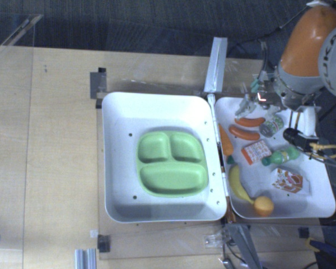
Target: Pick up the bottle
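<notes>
Right bin, bottle (280, 157) lying (cap left)

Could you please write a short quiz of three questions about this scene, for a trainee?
1. True or false: the green bottle lies on its side in the right bin.
2. Which thing sits in the left bin?
A. the banana
B. the green tray
C. the orange
3. Fill in: the hand is over the ____ edge of the right bin, near the two sausages.

Key
1. True.
2. B.
3. Far: it is at the bin's top edge in the camera view, apart from the bottle.
</notes>
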{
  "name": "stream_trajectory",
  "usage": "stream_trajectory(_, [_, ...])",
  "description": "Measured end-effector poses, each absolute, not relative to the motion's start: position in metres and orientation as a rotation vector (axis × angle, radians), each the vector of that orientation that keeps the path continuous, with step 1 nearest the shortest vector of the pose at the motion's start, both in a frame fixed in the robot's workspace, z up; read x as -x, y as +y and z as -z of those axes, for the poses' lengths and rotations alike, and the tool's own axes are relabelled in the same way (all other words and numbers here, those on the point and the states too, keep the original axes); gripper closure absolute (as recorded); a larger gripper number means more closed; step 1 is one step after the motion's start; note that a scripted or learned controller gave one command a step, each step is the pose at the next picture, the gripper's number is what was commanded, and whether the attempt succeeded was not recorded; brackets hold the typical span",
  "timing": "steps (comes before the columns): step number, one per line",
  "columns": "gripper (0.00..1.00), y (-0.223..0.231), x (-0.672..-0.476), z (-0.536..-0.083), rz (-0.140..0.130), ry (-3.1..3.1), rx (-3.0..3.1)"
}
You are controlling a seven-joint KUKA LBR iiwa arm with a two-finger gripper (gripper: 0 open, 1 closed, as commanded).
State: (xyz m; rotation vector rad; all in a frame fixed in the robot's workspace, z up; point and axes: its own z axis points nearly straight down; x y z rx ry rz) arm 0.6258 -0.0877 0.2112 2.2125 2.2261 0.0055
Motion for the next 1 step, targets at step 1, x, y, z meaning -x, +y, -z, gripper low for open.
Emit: stream_trajectory(1, [0.00, -0.1369, -0.6011, -0.2062, -0.005, 2.304, -2.129])
